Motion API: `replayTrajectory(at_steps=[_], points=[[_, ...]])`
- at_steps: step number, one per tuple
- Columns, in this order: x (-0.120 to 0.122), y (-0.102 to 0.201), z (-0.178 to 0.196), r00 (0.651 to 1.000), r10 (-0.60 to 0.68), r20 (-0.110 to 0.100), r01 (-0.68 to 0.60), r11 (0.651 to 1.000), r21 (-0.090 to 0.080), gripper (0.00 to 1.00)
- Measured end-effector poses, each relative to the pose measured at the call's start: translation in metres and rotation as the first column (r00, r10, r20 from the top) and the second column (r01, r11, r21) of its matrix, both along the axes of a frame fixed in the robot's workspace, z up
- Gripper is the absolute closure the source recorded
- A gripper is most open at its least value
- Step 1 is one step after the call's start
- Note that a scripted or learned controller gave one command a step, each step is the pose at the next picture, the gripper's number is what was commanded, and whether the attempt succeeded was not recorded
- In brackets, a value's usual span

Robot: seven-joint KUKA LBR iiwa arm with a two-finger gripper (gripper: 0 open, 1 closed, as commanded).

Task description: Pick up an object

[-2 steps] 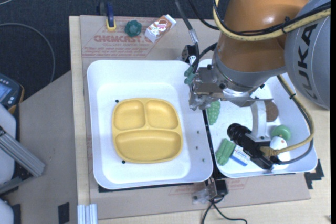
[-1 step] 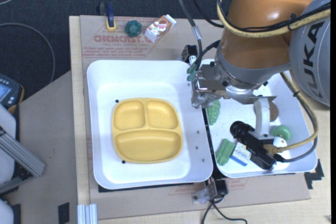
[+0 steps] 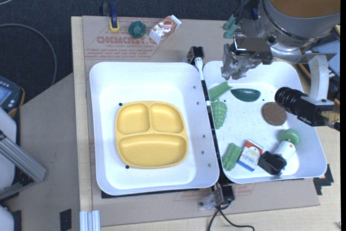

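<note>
Gripper (image 3: 233, 71) is hung low over the right bin (image 3: 311, 165), just above the dark green object (image 3: 246, 95); finger state can't be told.

yellow divided tray (image 3: 152, 133); blue clamp (image 3: 113, 16); small carton (image 3: 164, 28)

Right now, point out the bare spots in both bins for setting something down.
Left bin: bare white floor rings the yellow tray, widest along the far edge. Right bin: one open patch mid-floor, between the dark green piece, brown disc and small box. Its near edge is crowded; the gripper hangs over the far-left corner.
</note>
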State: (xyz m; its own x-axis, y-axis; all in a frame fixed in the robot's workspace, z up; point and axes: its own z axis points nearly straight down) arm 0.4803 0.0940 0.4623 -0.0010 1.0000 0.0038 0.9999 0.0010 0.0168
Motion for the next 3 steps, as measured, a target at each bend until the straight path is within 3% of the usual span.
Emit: replayTrajectory(at_steps=[1, 2, 3], points=[[-0.002, -0.027, -0.129, 1.0, -0.005, -0.03, 0.005, 1.0, -0.007, 1.0], [0.0, -0.005, -0.057, 1.0, 0.002, -0.009, -0.002, 1.0, -0.002, 1.0], [-0.001, -0.009, -0.054, 1.0, 0.0, -0.014, 0.0, 1.0, -0.004, 1.0]])
